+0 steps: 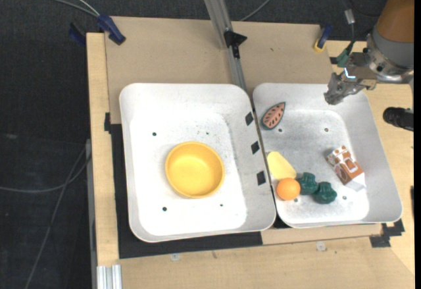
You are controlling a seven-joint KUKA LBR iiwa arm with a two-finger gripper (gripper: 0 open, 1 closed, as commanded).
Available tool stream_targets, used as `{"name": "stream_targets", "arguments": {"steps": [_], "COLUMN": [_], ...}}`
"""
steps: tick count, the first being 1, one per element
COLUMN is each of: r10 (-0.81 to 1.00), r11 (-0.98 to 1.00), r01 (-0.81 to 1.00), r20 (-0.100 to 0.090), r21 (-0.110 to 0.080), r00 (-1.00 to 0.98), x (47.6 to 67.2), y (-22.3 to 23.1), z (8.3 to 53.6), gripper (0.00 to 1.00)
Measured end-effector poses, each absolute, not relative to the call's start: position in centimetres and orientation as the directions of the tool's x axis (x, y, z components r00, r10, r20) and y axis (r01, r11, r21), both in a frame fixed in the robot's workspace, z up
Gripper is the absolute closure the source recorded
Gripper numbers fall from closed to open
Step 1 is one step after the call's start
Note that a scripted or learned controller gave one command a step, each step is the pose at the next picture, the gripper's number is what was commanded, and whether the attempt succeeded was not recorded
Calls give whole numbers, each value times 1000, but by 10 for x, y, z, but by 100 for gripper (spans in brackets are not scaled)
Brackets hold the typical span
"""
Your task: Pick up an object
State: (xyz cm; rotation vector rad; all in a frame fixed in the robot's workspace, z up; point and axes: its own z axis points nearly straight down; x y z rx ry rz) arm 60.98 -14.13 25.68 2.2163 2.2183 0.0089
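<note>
Camera view, fixed overhead at a slant. Two shallow white bins sit side by side on a tan bench.

Left bin (pixel 141 215): holds one yellow bowl (pixel 194 168), upright, a little below and right of the bin's centre.

Right bin (pixel 378 205): holds several small things. A reddish-brown leaf-shaped piece (pixel 273 114) lies near the top left corner, close to the divide between the bins. A pale yellow wedge (pixel 280 164) lies by the left wall, lower down. An orange ball (pixel 288 189) sits just below the wedge, touching or nearly touching it. A dark green lumpy toy (pixel 316 188) lies just right of the ball, near the bin's front edge. A small brown-and-white block (pixel 345 164) lies toward the right side, apart from the others.

Arm: enters from the right, grey with an orange band above the wrist. The gripper (pixel 337 94) hangs over the top right corner of the right bin, well apart from all the loose pieces. Nothing is seen between its fingers; whether they are spread or closed cannot be told at this angle.

A grey metal rail (pixel 217 11) runs from the top edge down to the gap between the bins.
</note>
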Motion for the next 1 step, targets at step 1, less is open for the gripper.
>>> {"name": "stream_targets", "arguments": {"steps": [1], "r10": [1000], "r11": [2], "r01": [1000], "r20": [-1], "r21": [7], "r00": [-2], "x": [611], "y": [-141], "z": [275], "gripper": [100]}}
